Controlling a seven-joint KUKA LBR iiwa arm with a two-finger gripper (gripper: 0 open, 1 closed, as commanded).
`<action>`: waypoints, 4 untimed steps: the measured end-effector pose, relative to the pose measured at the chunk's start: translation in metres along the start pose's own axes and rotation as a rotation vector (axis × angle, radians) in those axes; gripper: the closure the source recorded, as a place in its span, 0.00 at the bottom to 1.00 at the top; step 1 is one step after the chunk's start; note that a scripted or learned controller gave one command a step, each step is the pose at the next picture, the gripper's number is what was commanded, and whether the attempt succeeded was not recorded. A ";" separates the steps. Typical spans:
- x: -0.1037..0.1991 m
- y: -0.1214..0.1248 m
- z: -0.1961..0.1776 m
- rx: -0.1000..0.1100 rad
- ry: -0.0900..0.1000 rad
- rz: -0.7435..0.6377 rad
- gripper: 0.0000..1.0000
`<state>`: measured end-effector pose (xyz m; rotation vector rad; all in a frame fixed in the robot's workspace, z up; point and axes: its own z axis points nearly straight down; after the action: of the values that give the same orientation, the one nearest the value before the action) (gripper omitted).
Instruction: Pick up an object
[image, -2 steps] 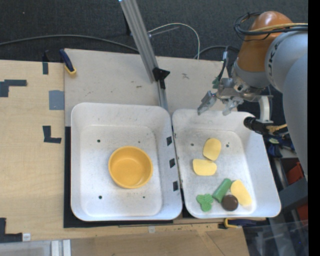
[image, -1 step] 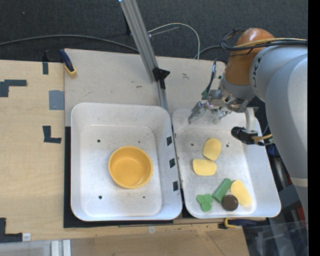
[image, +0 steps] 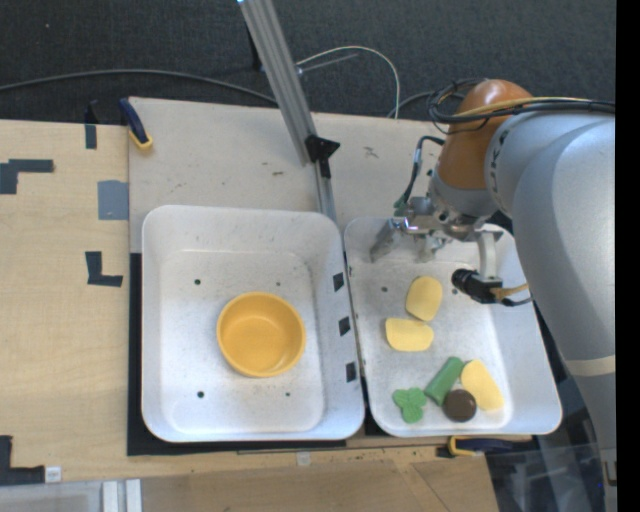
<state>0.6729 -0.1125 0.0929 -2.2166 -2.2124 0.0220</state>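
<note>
Hovering over the right bin's (image: 520, 415) far end, gripper (image: 412, 238) carries nothing; how far it is open, cannot tell from this angle. Nearest target: yellow piece (image: 424, 297) just below it, another (image: 409, 335) beside that. Look light, smooth, probably stiff; take across the narrow width. Green pieces (image: 430, 388), brown ball (image: 459, 404) crowd the near corner, shapes hard to read. Bowl (image: 261, 333) sits in left bin (image: 175, 240).

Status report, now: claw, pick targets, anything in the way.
Claw over right bin's far end, nothing between fingers. Nearest yellow piece just below it, untouched. Yellow bowl in left bin, well aside.
</note>
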 end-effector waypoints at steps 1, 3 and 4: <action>0.001 -0.001 -0.008 0.002 0.001 -0.002 1.00; -0.007 -0.004 -0.129 -0.022 0.002 -0.004 1.00; 0.003 -0.006 -0.180 -0.022 0.003 -0.004 1.00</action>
<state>0.6699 -0.1089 0.2732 -2.2211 -2.2267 -0.0051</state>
